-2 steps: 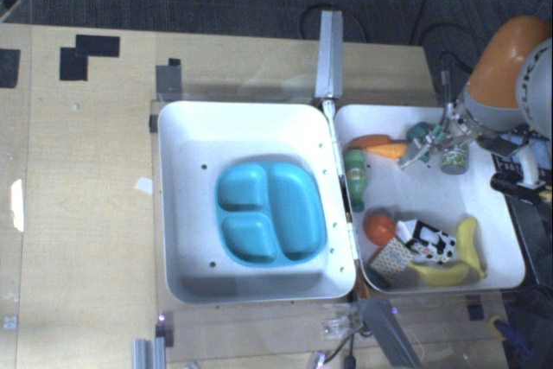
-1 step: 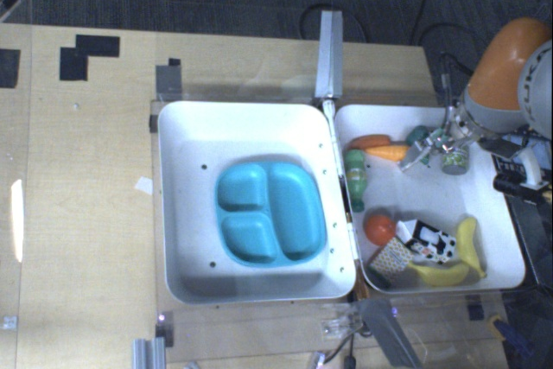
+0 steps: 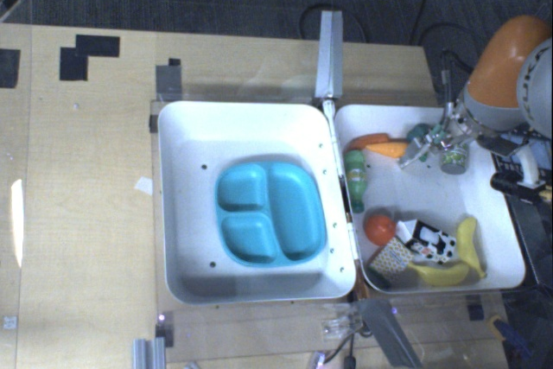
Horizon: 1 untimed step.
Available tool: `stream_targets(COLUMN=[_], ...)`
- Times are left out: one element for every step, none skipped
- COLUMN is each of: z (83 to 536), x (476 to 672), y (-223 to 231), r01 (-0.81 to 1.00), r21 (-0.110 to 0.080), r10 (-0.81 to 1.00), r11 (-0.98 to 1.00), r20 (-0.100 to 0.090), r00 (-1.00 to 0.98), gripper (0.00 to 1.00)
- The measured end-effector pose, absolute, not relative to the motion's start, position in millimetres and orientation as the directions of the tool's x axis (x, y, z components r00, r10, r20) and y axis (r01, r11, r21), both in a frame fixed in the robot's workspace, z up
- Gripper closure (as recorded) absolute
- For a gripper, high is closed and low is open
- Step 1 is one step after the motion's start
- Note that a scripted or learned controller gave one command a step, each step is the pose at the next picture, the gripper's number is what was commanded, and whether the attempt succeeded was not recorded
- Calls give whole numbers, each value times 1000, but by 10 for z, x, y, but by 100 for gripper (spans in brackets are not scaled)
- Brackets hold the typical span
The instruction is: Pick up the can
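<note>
**Can waits by the gripper in the right-hand bin**

Two white bins are set side by side on the bench (image 3: 78,212). The left bin (image 3: 186,186) is occupied by a blue divided tray (image 3: 270,212). The right bin (image 3: 501,255) is crowded: a banana (image 3: 458,259) lies along the near edge, a red ball (image 3: 379,228) sits beside a black-and-white toy (image 3: 429,244), and a carrot (image 3: 384,148) and a green bottle (image 3: 355,169) are found against the divider.

The arm (image 3: 510,73) is reached in from the right, and its gripper (image 3: 436,143) is seen low over the bin's far end. Whether it is open or closed cannot be told.

The can (image 3: 453,156) is judged to be the small greyish cylinder standing upright just beside the gripper. It is likely light, stiff and smooth, so slipping is to be expected; it is best taken across its round sides, near the middle.
</note>
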State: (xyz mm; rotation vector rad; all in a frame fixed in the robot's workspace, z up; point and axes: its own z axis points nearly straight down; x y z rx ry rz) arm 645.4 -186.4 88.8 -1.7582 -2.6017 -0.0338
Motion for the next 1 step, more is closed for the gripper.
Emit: stream_targets(z=[895], x=[6452], y=[-1878], r01=[921], r21=[19], r10=[921], r11=[388], r20=[7], r00=[-389], gripper=[0])
